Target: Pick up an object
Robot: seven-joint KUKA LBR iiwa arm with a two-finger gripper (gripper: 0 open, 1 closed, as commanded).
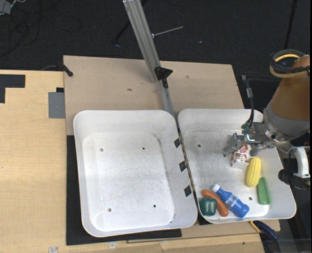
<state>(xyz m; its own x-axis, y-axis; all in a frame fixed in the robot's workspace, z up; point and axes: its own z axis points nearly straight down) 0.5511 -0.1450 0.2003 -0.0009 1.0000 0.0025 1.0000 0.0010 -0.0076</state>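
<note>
— While the arm reaches in, what's the gripper point(236, 144) doing?
— Fingers spread apart, clamping nothing, low in the right bin point(208, 128), just beside a small red-and-white packet point(242, 156) near the corn cob point(253, 171).

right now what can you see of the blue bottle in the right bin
The blue bottle is small, plastic-looking, with a white cap at its upper-left end. It lies on its side, slanting down to the right, near the front edge of the right bin. An orange carrot-like piece lies alongside its left, close or touching.
</note>
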